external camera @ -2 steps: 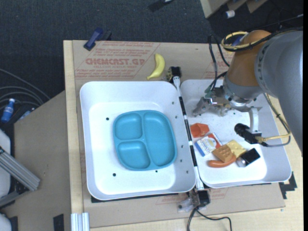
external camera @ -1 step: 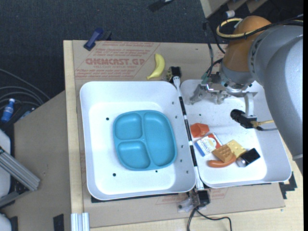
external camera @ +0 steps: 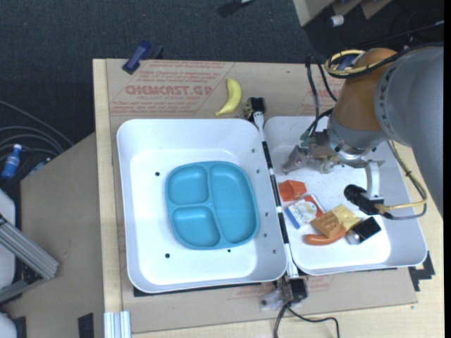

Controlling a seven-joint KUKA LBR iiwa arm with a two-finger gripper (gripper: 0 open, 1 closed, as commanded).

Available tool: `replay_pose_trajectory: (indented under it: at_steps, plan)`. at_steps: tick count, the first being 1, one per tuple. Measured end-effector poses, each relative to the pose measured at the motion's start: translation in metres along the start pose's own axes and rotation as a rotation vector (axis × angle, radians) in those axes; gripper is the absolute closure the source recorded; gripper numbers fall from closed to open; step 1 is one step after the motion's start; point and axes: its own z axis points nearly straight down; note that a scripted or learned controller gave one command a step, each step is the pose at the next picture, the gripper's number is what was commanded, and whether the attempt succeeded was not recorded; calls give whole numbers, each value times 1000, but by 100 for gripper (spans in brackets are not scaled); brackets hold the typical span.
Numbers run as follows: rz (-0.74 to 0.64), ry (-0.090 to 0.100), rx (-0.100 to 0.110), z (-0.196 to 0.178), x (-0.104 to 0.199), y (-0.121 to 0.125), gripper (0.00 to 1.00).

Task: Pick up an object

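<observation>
Gripper (external camera: 301,158): low over the rear left part of the right bin (external camera: 402,255); how far open it was could not be told, and nothing was seen held in it.
Likely target: orange piece (external camera: 291,187), flat on the bin floor by the left wall, just in front of the gripper and apart from it.
Handling, judged: small, light, probably stiff plastic; smooth enough to slip. Best taken across its narrow width, from straight above.
Neighbours: white-and-blue packet (external camera: 303,211) just beside it; tan waffle-like piece (external camera: 328,223) and red-orange sausage shape (external camera: 324,239) farther front, lying close together.
Obstruction: the bin's left wall stood close, leaving little room on that side; the packet crowded the front.
Left bin (external camera: 141,259): held a blue divided plate (external camera: 211,204), well apart.
Outside the bins: banana (external camera: 230,97) on the bench behind.
</observation>
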Motion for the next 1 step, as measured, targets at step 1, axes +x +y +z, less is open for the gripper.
replay_pose_trajectory:
  at_steps: [1]
  plan:
    - [1,0,-2,-10,0,1,100]
